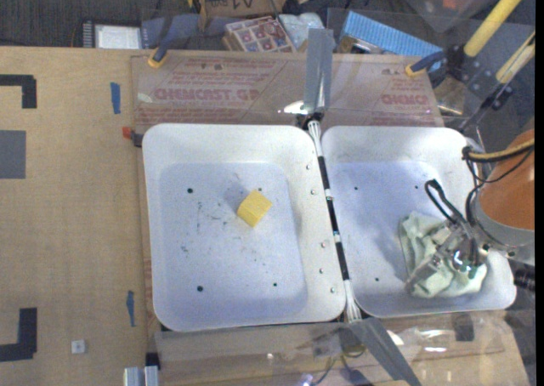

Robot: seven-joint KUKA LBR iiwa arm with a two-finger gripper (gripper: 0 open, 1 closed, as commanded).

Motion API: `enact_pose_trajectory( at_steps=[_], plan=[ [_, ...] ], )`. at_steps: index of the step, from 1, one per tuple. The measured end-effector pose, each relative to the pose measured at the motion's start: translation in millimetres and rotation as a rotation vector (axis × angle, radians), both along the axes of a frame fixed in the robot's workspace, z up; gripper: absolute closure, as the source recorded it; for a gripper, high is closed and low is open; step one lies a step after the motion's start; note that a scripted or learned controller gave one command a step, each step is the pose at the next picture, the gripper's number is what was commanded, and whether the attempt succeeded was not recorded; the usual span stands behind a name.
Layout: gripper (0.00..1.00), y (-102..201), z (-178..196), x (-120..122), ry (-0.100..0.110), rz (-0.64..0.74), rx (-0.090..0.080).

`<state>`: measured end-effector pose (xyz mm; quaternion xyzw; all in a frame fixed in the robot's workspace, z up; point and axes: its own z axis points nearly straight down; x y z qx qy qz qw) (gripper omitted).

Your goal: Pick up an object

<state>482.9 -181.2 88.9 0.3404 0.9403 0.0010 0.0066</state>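
Gripper [456,254] sits low in the right bin [374,150] at about 4 o'clock, right on the crumpled pale green cloth [425,244], finger state cannot tell, cloth not seen clamped; yellow block [254,208] lies near center of the left bin [170,155], well apart.

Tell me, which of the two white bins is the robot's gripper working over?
The right bin. The gripper is down at a pale green cloth there; the left bin has a yellow block.
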Motion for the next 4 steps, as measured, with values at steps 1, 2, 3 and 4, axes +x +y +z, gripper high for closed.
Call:
enact_pose_trajectory(
  at_steps=[1, 2, 3, 4],
  plan=[
    [0.0, 42.3, 106.0, -2.5, 0.007, 0.351, -0.002],
    [0.0, 76.0, -1.6, 7.1, 0.011, 0.626, -0.002],
    [0.0, 106.6, 96.4, 33.0, 0.009, 0.716, -0.003],
    [0.0, 94.1, 97.4, 18.7, 0.01, 1.257, -0.007]
  ],
)
